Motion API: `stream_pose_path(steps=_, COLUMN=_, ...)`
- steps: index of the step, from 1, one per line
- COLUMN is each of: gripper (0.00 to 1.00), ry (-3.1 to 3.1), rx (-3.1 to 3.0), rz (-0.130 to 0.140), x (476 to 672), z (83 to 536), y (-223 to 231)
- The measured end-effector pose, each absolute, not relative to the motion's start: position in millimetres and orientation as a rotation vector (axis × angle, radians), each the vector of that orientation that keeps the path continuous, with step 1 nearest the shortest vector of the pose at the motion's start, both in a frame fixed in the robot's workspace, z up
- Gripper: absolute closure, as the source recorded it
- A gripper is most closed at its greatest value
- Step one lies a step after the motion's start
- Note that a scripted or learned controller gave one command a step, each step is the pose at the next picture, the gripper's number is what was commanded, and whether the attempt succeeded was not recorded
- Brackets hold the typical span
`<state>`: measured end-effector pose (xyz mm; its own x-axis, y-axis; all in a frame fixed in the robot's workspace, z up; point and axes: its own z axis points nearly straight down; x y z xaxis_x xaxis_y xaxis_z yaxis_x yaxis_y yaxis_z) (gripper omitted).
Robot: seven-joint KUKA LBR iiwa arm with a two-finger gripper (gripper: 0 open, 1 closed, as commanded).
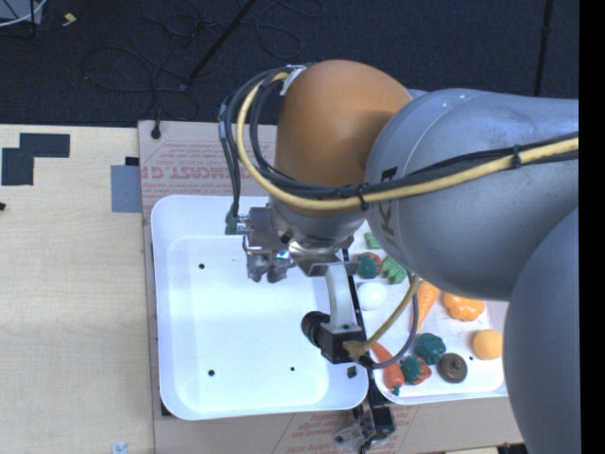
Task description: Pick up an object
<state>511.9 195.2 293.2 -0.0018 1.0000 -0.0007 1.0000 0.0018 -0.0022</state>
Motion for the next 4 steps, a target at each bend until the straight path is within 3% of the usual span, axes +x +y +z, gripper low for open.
stream_pose_path(steps=1, gripper=1.0, ry=-2.214, rx=-2.232, rz=0.002, x=498.2, z=341.1, y=89.4)
stream_pose_path(steps=2, gripper=1.0, ry=-2.22, rx=-2.215, rz=0.012, x=474.2, z=263.1, y=123.5)
stream_pose_path(steps=3, gripper=1.0, ry=-2.223, rx=-2.22, rz=-0.002, x=551.4, z=301.3, y=164.8)
stream_pose_path(steps=4, gripper=1.0, ry=-2.217, rx=-2.212, rz=0.026, x=562.4, z=151.3, y=215.7)
